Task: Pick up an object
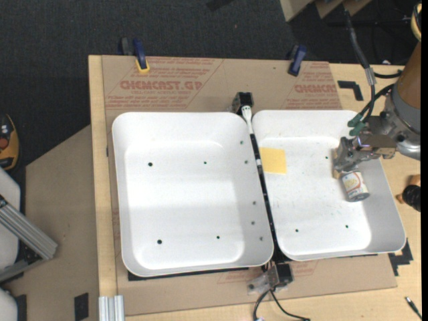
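Observation:
A small silver can (355,186) with a pale label lies on its side in the right bin (314,239), near that bin's right wall. A flat yellow square (273,160) rests in the same bin close to its left wall. My gripper (346,164) hangs over the right bin just above and to the left of the can, its metal body touching or nearly touching the can's upper end. The can's top is partly hidden by the gripper.
The left bin (134,246) sits beside the right one, with a black divider strip (257,179) between them. Both rest on a cardboard sheet (200,79) held by blue clamps (139,51). Cables run down to the wrist at upper right.

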Available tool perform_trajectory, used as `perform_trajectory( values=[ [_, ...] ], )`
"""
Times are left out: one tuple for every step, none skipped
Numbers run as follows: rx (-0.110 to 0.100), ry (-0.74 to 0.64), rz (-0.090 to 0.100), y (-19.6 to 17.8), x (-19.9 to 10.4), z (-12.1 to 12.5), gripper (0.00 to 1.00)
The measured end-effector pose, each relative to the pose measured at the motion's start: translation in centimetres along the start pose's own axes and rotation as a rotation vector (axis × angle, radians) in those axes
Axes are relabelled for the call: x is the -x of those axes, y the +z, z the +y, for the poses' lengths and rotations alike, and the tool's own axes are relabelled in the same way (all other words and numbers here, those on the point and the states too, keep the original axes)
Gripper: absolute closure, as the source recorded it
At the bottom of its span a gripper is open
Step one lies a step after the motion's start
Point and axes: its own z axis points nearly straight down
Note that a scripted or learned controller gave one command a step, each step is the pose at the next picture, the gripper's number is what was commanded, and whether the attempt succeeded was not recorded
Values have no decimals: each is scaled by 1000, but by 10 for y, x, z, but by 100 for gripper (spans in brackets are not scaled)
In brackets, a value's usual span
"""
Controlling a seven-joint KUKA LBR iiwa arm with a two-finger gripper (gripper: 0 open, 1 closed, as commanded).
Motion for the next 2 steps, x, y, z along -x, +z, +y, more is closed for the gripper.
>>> perform_trajectory(
  values=[
    [29,-4,-3,-128,-34,16,100],
    [3,-7,-1,-63,-97,-1,100]
  ],
)
